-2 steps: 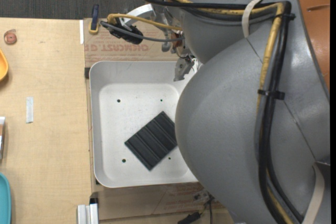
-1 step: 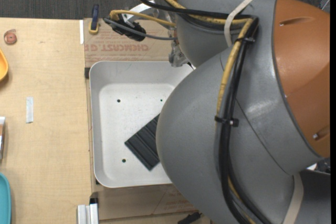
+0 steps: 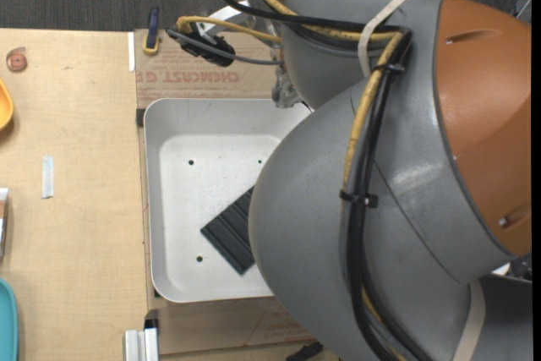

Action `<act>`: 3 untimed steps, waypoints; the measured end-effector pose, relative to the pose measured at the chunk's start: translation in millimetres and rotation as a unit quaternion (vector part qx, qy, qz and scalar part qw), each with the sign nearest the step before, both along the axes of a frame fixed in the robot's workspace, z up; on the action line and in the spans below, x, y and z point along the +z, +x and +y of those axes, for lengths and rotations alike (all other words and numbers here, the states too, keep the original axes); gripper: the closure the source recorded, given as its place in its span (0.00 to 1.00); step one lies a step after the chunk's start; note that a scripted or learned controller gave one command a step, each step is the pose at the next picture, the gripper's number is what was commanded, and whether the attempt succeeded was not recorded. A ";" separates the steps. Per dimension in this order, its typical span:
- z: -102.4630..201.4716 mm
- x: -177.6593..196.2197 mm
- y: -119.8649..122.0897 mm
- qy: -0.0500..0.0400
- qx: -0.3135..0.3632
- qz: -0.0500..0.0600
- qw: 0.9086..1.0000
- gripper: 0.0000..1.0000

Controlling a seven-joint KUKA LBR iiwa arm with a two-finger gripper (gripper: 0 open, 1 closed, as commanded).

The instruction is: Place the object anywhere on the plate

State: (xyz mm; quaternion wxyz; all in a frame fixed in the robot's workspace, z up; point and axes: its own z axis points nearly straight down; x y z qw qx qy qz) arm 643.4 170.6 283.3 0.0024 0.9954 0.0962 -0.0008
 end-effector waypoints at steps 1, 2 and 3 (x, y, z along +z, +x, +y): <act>-16.9 131.1 -83.5 0.001 0.008 0.000 1.000 0.00; -19.3 139.9 -82.6 -0.001 0.005 0.000 1.000 1.00; -7.9 85.0 -4.1 0.001 0.090 0.002 0.996 1.00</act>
